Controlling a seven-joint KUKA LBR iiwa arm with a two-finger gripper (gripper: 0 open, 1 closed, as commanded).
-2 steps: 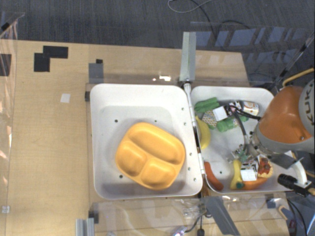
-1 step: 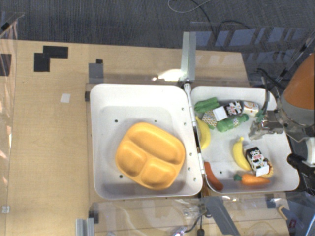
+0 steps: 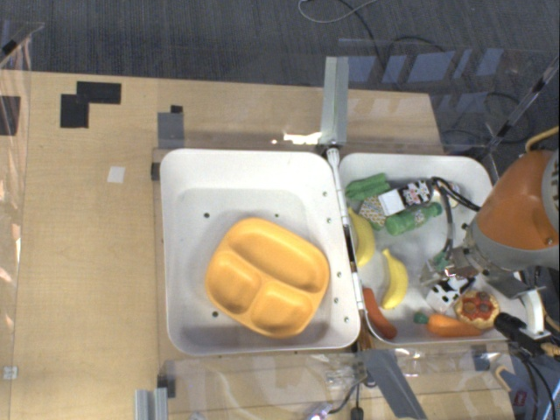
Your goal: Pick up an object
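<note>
Pale wooden bench top carries two shallow white plastic bins side by side, with dark carpet and a loose cable beyond at twelve o'clock. Lying in the left bin (image 3: 175,234) is a big yellow-orange moulded tray with three compartments (image 3: 267,276), tilted a little and alone there. Crowded into the right bin (image 3: 477,171) are two green cylinders (image 3: 367,185) toward eleven o'clock, a small black-and-white packet (image 3: 411,194) beside them, two yellow plastic bananas (image 3: 395,280) near the dividing wall, a red sausage-shaped toy (image 3: 378,315) at seven o'clock, and an orange carrot-like piece (image 3: 455,325) at five o'clock, just beside a black-and-white spotted toy (image 3: 446,292) and a round red-topped piece (image 3: 478,306).

Reaching in from three o'clock, the grey arm with the orange band (image 3: 518,208) hangs over the bin's four o'clock area; its gripper (image 3: 455,268) sits just above the spotted toy, and I cannot tell how it is set, nor that anything is held.

Likely target: the spotted toy or its neighbours. Since those pieces touch, a good pick means centring on one piece, descending straight, and lifting slowly so nothing gets dragged along.
</note>
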